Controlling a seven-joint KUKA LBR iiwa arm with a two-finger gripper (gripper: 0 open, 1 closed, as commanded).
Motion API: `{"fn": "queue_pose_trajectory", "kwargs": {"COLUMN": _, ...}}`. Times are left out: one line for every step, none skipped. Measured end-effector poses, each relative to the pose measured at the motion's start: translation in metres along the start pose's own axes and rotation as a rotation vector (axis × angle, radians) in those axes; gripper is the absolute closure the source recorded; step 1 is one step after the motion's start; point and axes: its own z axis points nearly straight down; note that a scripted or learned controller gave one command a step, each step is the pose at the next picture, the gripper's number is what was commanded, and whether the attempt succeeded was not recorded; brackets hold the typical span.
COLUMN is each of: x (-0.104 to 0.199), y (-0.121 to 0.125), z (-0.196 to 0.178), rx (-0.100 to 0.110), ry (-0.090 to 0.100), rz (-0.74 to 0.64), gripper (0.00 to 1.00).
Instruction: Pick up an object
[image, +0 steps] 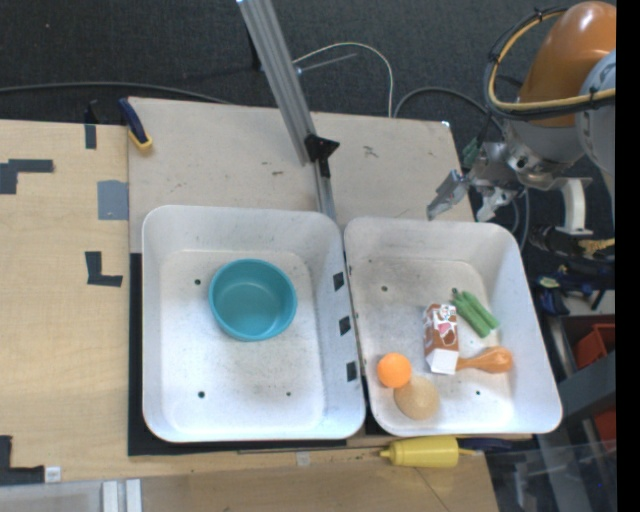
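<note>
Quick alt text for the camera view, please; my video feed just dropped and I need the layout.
The tool hangs above the far rim of the right bin, holding nothing. That bin holds an orange ball, a tan potato-like lump, a small carton, a green pod and an orange drumstick-like piece. The left bin holds a teal bowl.

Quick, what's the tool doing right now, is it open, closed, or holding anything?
Tool: open with nothing between its fingers, hovering above the far rim of the right bin.
</note>
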Motion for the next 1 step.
{"fn": "queue_pose_trajectory", "kwargs": {"x": 0.0007, "y": 0.0008, "z": 0.0439, "rx": 0.000, "ry": 0.000, "rz": 0.000, "gripper": 0.00}}
